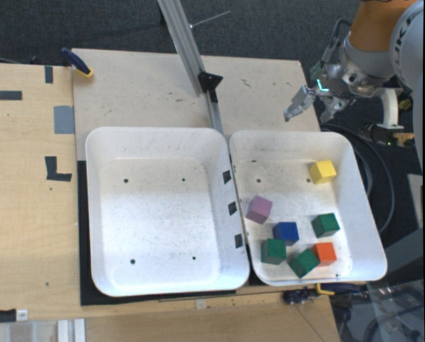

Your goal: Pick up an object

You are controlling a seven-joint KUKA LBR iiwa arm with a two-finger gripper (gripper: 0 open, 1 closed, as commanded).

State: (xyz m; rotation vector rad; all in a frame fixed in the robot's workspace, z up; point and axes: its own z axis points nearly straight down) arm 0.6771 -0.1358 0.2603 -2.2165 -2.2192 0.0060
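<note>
My claw (306,104) hangs above the right bin's (355,164) far rim; how wide it stands, I cannot tell. Nearest, the yellow cube (323,171) lies toward five o'clock.

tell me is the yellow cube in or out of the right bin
In. The yellow cube sits on the floor of the right bin, near its far corner, apart from the other cubes.
</note>
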